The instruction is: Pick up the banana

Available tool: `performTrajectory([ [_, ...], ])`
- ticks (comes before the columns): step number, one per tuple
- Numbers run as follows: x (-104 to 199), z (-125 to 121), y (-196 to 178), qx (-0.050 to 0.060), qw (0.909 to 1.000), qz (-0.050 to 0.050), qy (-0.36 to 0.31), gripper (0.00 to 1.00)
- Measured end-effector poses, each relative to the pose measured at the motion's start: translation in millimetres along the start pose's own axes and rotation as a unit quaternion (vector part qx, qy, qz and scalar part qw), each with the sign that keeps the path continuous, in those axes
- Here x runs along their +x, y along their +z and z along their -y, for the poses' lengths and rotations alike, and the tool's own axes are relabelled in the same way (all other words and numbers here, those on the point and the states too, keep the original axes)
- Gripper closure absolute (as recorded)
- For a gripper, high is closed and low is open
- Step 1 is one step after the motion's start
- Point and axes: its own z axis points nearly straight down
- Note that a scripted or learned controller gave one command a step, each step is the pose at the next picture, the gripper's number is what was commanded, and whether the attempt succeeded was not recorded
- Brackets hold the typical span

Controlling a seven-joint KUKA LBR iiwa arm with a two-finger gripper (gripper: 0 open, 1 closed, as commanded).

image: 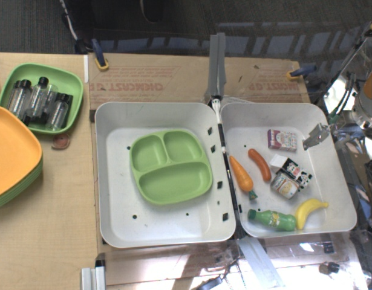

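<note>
Camera view: the banana lies in the right bin, near its front right corner, and everything else is best placed from it. It rests curved, one tip toward the bin's right wall and the other toward the green bottle, which lies just left of it, the two close or perhaps touching at the banana's lower end. Up and left of the banana sits a small cup with a patterned black-and-white packet just behind it. Farther left of the banana are a sausage and a carrot, and well behind it a small pink carton. The left bin, far left of the banana, holds a green plate.

The gripper hangs at the right bin's right edge, well behind the banana and apart from it, holding nothing; whether it is set wide or narrow I cannot tell from this slant.

The step in hand looks like the approach, not yet the grasp. To do it well, I would bring the gripper forward over the banana's thick middle, away from the bottle end, and turn the wrist so the closing line crosses the fruit's short width. Descend straight, low enough to catch the sides. The near wall and the bottle leave little room, so a centred drop matters; a skewed one may nudge the banana into the corner.
</note>
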Motion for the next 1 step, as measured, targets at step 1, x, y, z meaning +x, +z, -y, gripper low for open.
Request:
performTrajectory([
  [1,-1.8,-3.0,88.9,-0.003,0.9992,-0.002,-0.039,0.0],
])
